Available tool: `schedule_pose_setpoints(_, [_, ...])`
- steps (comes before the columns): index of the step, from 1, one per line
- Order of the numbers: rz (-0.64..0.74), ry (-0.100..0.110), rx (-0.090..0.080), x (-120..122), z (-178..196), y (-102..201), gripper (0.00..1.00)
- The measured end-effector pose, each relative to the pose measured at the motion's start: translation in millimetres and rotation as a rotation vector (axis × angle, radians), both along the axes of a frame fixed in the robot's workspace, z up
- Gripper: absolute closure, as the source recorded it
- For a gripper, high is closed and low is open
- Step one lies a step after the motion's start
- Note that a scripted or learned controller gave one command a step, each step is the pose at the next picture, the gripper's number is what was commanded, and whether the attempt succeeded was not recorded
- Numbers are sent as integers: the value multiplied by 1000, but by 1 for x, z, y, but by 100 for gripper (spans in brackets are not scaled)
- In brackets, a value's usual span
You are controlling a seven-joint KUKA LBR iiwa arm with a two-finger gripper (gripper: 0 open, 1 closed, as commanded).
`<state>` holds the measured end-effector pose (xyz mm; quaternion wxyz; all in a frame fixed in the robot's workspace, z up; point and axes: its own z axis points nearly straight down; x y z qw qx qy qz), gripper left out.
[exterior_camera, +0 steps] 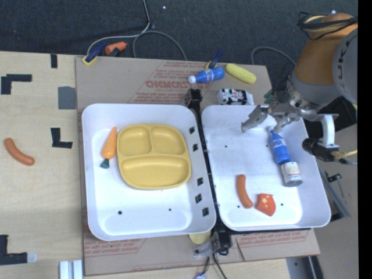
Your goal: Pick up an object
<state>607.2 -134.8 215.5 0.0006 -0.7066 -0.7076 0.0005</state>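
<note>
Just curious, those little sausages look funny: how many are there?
2: one sausage lies in the right bin beside a red piece; another sausage lies on the bench far left.

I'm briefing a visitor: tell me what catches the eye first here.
The yellow divided plate fills the middle of the left bin, a toy carrot beside it. At the right bin's far edge the gripper hangs spread open above a blue bottle.
</note>
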Motion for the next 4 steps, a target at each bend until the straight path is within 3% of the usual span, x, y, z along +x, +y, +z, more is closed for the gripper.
schedule_pose_setpoints(1, [-4,9,1,-45,-96,-22,0])
schedule_pose_setpoints(2, [0,-5,-3,-107,-131,42,0])
schedule_pose_setpoints(3, [-3,-8,-5,-104,-119,38,100])
schedule_pose_setpoints(4, [7,-8,1,-88,-26,109,100])
